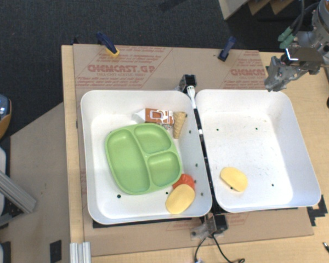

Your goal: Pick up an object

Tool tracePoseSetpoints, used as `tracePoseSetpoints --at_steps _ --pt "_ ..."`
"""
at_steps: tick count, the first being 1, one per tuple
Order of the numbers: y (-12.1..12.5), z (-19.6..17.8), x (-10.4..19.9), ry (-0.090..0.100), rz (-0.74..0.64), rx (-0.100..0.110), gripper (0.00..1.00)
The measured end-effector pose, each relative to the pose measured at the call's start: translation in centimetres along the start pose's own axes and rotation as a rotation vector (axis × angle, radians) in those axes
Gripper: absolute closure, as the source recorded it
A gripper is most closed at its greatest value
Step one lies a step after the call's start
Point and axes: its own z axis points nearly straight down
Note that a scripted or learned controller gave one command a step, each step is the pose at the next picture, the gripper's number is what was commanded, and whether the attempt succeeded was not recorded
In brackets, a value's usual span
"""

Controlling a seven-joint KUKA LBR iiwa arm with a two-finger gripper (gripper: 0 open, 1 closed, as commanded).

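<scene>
One yellow object (233, 179) is being left lying in the right bin (296, 147); gripper (275, 81) is being held above the bin's far corner, grip state not discernible.

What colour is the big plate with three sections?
Light green. The divided plastic plate shows best in the camera view, in the left white bin.

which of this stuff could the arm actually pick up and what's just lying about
Could be picked:
- yellow piece in the right bin
- green divided plate, yellow piece, orange piece, ice cream cone, orange-and-white packet, all in the left bin
- hand above the right bin's far corner

Just lying about:
- blue clamps
- cardboard sheet
</scene>
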Motion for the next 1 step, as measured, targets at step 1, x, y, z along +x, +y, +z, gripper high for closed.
tracePoseSetpoints --at_steps 1 --pt "-2.11 -4.01 1.31 -0.001 0.002 0.005 1.00"
